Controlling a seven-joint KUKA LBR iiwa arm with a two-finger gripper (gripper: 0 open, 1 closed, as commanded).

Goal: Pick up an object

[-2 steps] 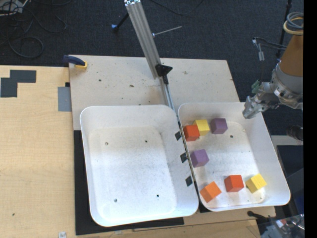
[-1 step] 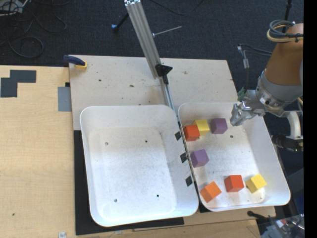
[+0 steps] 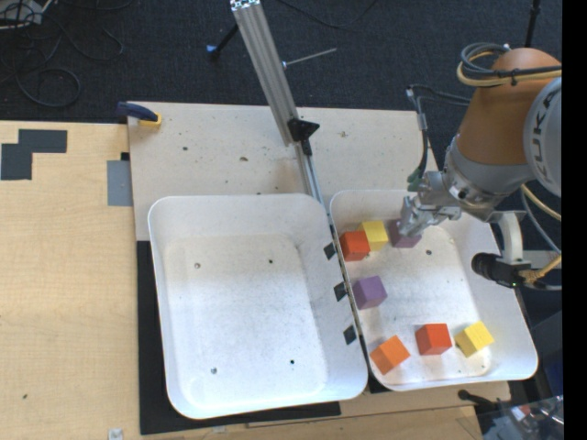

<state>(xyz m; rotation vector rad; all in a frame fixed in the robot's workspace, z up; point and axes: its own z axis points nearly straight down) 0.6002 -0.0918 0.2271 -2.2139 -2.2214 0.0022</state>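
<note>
Camera view shows a mauve block (image 3: 406, 236) at about eleven o'clock in the right bin (image 3: 514, 356), and the gripper (image 3: 410, 223) sits right on top of it. Whether the block is clamped cannot be told from this slant, since the tool body covers its upper part. It looks like the object being tried for, as the arm (image 3: 500, 126) has leaned in from three o'clock to reach it.

Just beside it toward nine o'clock lie a yellow block (image 3: 375, 235) and a red-orange block (image 3: 355, 245), touching each other and close to the bin's dividing wall. That crowding probably explains an approach from the open right side. A purple block (image 3: 370, 291) lies near the middle of the bin's left edge, toward seven o'clock of the gripper. Along the six o'clock edge sit an orange block (image 3: 392, 353), a red block (image 3: 433, 338) and a second yellow block (image 3: 474, 338), well apart from the gripper.

To the left stands the left bin (image 3: 183, 374). A metal post (image 3: 271, 71) leans up toward twelve o'clock from the seam between the bins.
</note>
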